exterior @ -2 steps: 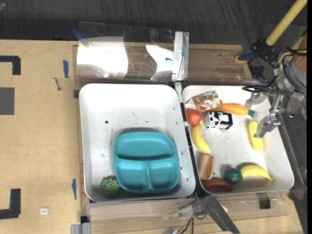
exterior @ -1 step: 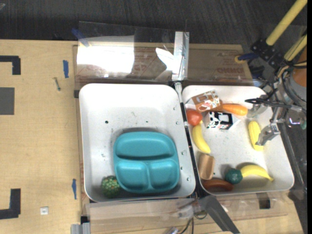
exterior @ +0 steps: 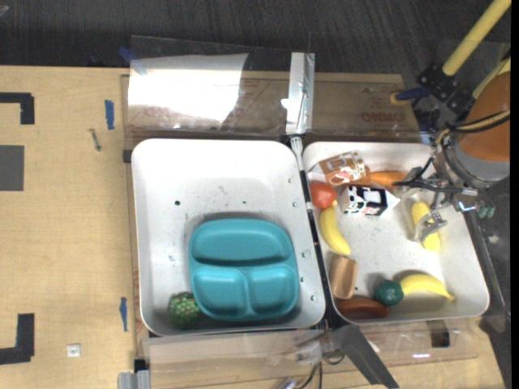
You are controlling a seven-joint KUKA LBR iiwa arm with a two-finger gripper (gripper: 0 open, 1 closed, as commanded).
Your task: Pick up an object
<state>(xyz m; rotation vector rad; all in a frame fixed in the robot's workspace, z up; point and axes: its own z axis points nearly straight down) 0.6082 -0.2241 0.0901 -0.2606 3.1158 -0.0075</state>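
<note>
At the right edge of the frame the arm (exterior: 486, 136) reaches over the right bin (exterior: 478, 286), its gripper (exterior: 434, 213) low above a small yellow piece (exterior: 423, 225) near the bin's right wall; whether the claw is wide, narrow or clamped cannot be told. Left of it lie a banana (exterior: 331, 229), a red tomato (exterior: 323, 195), a black-and-white carton (exterior: 363, 200), a brown cylinder (exterior: 343, 276) and another banana (exterior: 426, 285). The left bin (exterior: 162, 185) holds a teal tray (exterior: 243, 270) and a green ball (exterior: 184, 308).

Tray (exterior: 243, 270) in left bin (exterior: 162, 177); bananas (exterior: 331, 229) in right bin (exterior: 470, 298).
</note>
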